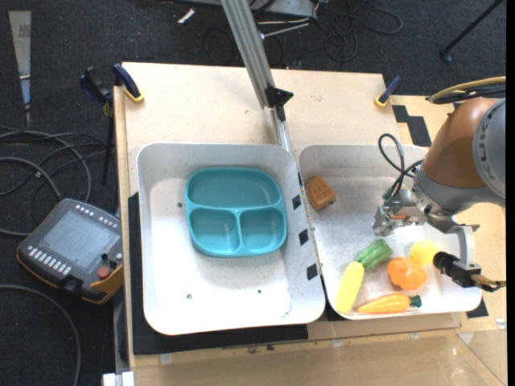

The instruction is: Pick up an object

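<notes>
My gripper (pixel 388 221) hangs low over the right bin (pixel 354 183), just above and to the right of a green toy vegetable (pixel 373 254). Nothing shows between its fingers. Along the bin's near edge lie a yellow corn cob (pixel 350 286), a carrot (pixel 388 303), an orange fruit (pixel 406 274) and a yellow piece (pixel 424 253). A brown block (pixel 319 192) sits near the bin's left wall. The left bin (pixel 161 288) holds a teal divided plate (pixel 236 211).
A metal pole (pixel 249 43) slants down to the divider between the bins. Clamps sit at the bench's far corners. A teach pendant (pixel 71 250) lies on the floor at left. The arm's orange band (pixel 455 147) looms over the right bin's far right side.
</notes>
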You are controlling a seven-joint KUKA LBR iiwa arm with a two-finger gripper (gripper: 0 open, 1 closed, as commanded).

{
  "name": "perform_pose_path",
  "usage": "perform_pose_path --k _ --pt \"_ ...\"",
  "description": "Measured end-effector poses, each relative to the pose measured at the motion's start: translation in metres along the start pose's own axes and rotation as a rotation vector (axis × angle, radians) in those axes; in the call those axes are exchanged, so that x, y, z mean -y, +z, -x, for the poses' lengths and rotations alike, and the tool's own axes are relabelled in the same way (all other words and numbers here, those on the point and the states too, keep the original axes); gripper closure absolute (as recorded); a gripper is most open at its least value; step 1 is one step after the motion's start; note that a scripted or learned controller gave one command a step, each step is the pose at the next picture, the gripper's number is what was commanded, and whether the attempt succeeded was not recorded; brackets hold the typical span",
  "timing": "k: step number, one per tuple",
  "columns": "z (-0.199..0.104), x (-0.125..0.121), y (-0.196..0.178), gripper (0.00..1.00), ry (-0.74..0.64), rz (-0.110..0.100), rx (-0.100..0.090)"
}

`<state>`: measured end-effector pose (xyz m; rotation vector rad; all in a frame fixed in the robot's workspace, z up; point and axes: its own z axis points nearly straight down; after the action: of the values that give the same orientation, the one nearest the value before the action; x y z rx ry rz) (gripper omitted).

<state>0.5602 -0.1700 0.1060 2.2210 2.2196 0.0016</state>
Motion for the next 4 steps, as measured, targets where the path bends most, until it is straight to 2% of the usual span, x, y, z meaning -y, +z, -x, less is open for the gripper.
perform_pose_path --k 3,4 --pt "-0.002 -0.016 -0.148 1.00 -0.004 0.005 0.002" --pt "-0.049 -0.013 -0.153 1.00 -0.008 0.000 -0.002"
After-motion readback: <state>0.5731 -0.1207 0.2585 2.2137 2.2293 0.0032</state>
